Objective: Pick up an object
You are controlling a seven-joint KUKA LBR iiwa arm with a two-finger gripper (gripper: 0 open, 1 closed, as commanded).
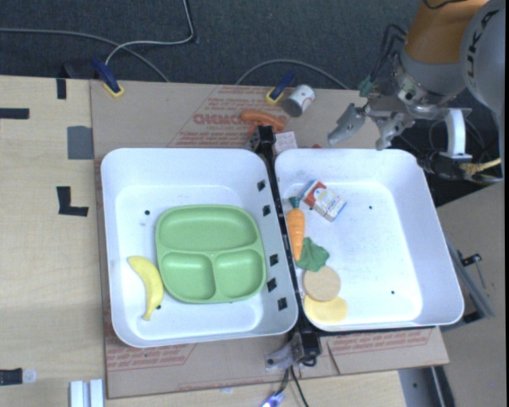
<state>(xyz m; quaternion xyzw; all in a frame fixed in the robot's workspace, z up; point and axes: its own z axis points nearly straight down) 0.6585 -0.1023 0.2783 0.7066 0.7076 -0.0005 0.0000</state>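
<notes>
The gripper [365, 130] hangs spread and empty above the right bin [407, 227] at its 12 o'clock rim. The carrot [296, 230], at 9 o'clock, hugs the wall; descending fingers could jam against the wall.

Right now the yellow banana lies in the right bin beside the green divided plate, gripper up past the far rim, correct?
Not quite. The camera view shows the yellow banana in the left white bin, beside the green divided plate. The gripper is indeed past the far rim.
</notes>
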